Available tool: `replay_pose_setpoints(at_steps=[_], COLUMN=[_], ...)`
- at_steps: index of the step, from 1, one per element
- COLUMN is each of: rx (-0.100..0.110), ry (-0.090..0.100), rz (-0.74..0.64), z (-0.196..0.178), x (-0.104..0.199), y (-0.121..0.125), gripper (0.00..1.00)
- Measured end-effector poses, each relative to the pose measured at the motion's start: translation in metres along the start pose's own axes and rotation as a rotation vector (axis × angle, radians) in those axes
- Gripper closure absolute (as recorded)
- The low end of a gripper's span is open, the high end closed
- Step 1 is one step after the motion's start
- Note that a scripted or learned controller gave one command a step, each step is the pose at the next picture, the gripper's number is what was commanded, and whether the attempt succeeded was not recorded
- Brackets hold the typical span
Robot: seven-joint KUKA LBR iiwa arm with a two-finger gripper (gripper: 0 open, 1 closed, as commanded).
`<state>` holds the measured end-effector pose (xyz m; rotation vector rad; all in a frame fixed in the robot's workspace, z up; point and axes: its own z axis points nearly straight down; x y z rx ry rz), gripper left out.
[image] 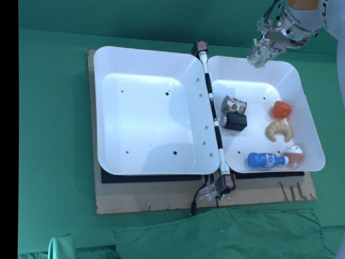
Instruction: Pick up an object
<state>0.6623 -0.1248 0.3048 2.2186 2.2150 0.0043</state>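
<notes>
My gripper [259, 58] hangs over the far rim of the right bin [310, 128], high above the objects, with nothing seen between its fingers. In that bin lie a small printed can [234, 105] on its side, a black block [235, 122] just in front of it, a red-orange toy [281, 110], a tan croissant [279, 130], a blue bottle [265, 159] lying flat, and a pink and white cupcake [294, 155] by the near right corner.
The left bin [145, 112] sits beside the right one, parted by a black and white bar [213, 115]. Both rest on a brown board [161, 201] on the green bench. Green cloth [221, 233] is bunched at the front.
</notes>
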Motion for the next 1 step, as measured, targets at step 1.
replay_pose_setpoints(at_steps=[1], rx=[-0.002], ry=[-0.001], rz=[0.0], z=[-0.0642], x=[-0.0023], y=[0.0063], gripper=[1.0])
